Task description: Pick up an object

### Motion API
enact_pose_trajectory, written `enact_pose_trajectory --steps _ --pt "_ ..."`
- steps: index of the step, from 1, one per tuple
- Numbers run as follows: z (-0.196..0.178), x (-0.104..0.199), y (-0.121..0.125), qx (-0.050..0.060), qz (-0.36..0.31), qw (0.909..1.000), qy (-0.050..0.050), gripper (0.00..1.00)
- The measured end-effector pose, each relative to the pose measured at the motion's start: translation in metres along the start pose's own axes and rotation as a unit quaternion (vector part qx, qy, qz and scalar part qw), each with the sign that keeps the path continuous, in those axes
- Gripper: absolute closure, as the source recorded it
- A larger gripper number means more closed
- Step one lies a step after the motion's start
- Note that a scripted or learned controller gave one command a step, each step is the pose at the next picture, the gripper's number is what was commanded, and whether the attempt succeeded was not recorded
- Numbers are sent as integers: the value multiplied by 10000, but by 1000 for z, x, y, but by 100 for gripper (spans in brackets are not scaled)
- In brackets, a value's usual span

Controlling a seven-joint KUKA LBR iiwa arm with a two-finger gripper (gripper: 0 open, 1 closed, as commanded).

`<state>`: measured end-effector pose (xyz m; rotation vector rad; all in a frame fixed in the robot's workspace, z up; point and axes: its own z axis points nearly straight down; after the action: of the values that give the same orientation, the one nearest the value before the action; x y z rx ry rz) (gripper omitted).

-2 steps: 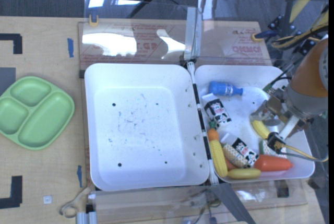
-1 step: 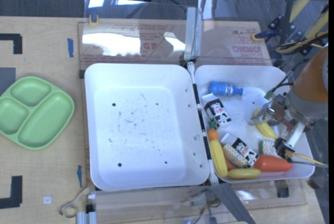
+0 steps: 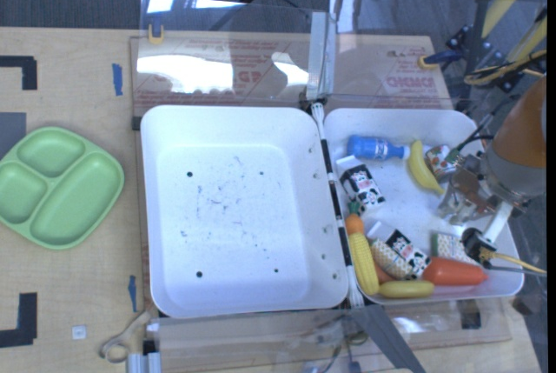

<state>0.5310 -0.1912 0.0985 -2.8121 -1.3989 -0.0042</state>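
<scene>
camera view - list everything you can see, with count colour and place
white bins: 2, white, side by side mid-bench; toys all in the right one
blue bottle: 1, blue with white cap, upper part of right bin
bananas: 2, yellow, one beside the bottle, one at the bin's near edge
cow-print packs: 2, black and white, one mid-bin, one lower
corn cob: 1, yellow, along the bin's left wall
carrots: 2, orange, a big one at the near right corner, a small one above the corn
divided plate: 1, green, on the bench left of the bins
clear screens: 2, transparent, behind the bins
arm: 1, grey and orange, at the right edge
gripper: 1, metal, low over the right bin's right side
</scene>
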Motion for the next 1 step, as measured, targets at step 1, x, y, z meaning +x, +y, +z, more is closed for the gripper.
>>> enact_pose_trajectory --steps 1 --pt "0 0 0 0 1 10000 2 0"
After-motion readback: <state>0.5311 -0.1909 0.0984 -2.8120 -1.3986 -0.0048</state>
